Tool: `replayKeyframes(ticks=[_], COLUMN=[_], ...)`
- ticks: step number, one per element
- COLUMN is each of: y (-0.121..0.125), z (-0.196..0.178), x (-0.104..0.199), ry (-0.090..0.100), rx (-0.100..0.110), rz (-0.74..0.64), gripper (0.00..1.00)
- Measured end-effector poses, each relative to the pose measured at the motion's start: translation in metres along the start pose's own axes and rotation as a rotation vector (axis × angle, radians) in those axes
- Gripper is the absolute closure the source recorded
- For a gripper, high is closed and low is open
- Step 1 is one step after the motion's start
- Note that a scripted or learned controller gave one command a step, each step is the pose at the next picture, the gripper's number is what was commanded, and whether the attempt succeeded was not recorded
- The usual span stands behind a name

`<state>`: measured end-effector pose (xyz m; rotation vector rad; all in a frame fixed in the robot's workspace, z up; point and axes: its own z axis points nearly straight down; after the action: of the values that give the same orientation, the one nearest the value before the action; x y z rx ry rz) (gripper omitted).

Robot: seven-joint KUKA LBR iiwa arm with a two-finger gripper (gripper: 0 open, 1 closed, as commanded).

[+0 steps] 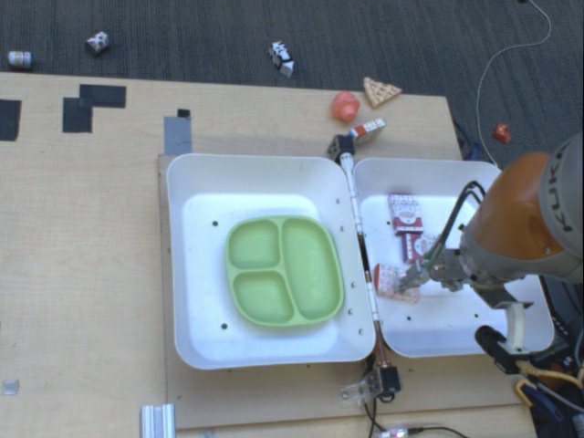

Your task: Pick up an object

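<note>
Looking down on the bench (82, 245) now, with 2 white bins side by side. The left bin (196, 245) carries a green plate (285, 270) split into 3 sections, lying flat near the middle. The right bin (456, 331) has the action: the arm (520, 222), grey with its orange band, comes in from the right and hangs low over that bin. Its gripper (422, 270) sits at the left part of the bin, right at a small pale packet (394, 281) with red on it. The tip overlaps the packet's right edge, but whether the jaws are spread or closed, I cannot tell, and I cannot tell if the packet is actually gripped. Just above it, nearer the back wall, lies a red and white wrapper (406, 217), flat on the bin floor, close to the gripper but apart from it. Past the bins, on the bench's far edge, a red ball (345, 106), a wedge-shaped toy pizza slice (381, 90) and a small red-capped tube (368, 130).
</note>
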<state>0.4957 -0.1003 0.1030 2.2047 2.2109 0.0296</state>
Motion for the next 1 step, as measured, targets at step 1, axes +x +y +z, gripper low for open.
replayKeyframes(ticks=[1], y=[-0.0024], z=[0.0120], x=[0.0133], ry=[-0.009], rx=[0.001], rz=[0.004], gripper=[0.00])
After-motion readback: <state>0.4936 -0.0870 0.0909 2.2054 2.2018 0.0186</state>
